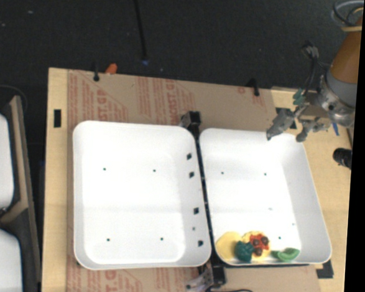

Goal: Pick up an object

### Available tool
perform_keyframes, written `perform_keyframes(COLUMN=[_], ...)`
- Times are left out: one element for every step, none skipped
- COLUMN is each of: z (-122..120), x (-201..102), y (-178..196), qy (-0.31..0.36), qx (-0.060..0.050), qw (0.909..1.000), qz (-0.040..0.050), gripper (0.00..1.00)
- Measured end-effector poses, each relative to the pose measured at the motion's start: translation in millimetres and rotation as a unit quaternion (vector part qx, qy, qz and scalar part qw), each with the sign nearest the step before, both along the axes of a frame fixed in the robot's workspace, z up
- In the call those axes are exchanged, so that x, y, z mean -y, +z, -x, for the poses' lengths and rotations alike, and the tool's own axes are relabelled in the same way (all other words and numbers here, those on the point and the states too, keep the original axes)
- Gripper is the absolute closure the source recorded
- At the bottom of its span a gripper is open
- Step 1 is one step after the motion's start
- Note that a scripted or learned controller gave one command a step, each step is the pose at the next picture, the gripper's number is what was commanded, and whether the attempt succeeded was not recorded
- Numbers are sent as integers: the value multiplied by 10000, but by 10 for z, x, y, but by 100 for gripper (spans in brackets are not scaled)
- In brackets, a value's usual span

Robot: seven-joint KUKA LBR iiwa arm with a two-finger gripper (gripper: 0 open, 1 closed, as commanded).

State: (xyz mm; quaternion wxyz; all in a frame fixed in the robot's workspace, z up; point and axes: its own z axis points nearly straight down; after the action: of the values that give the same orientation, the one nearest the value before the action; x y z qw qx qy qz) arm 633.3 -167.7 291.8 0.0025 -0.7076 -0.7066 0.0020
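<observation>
Objects for the picking lie heaped in the near corner of the right bin (304, 182): a pale yellow piece (227, 244), a teal one (243, 252), a red and dark lump (260, 241) on top of them, and a green piece (287, 254) just beside, toward the bin's right wall. They touch or overlap one another and press against the near rim, likely because the shallow floor curves up there and lets loose things settle into the low edge.

My pincer (288, 133) hangs at the opposite end, over the far rim of that same bin, well apart from the heap. Its two fingers are spread, with nothing between them, so I carry nothing. I judge this to be a waiting or approach posture: the arm (344, 60) comes in from the right and stays high, keeping the fingers clear of the bin walls.

The left bin (129, 195) holds no object that I can see, so my work is in the right one. To get a grip I would need to cross the whole bin toward the near corner, and the rim close behind the heap may crowd one finger. The red lump on top looks the easiest to take.
</observation>
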Motion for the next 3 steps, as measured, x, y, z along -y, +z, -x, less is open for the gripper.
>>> perform_keyframes(z=[-10,-90,-48], x=[-3,-48,-39], y=[43,-450,-1076], qy=[4,10,5], qx=[37,15,8], qw=[10000,10000,10000], qz=[4,2,1], gripper=[0,0,0])
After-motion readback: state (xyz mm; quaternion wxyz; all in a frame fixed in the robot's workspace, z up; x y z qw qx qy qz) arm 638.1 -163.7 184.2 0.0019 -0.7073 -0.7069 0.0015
